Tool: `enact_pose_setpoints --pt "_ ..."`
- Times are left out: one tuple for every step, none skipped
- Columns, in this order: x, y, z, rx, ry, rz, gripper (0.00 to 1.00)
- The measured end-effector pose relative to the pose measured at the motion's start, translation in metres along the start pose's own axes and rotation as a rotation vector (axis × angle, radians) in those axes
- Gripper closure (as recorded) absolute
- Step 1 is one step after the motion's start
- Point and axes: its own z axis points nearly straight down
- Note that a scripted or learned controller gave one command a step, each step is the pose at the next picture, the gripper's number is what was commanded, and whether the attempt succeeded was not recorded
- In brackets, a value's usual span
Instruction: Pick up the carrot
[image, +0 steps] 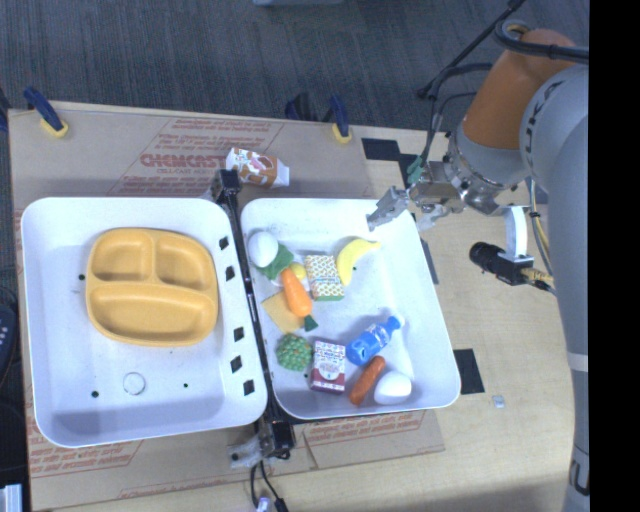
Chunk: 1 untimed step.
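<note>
Our gripper hovers over the right bin's far corner; we cannot tell its state. The carrot lies well left and nearer.

carrot: orange, green top
banana: yellow
bottle: blue, white cap
tray: yellow-tan, seen in L bin
bins: white
egg: white
arm: grey w/ orange band
</note>
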Motion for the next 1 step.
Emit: enact_pose_setpoints --pt "0.0474 -0.0078 0.1479 -0.002 0.000 -0.009 0.00"
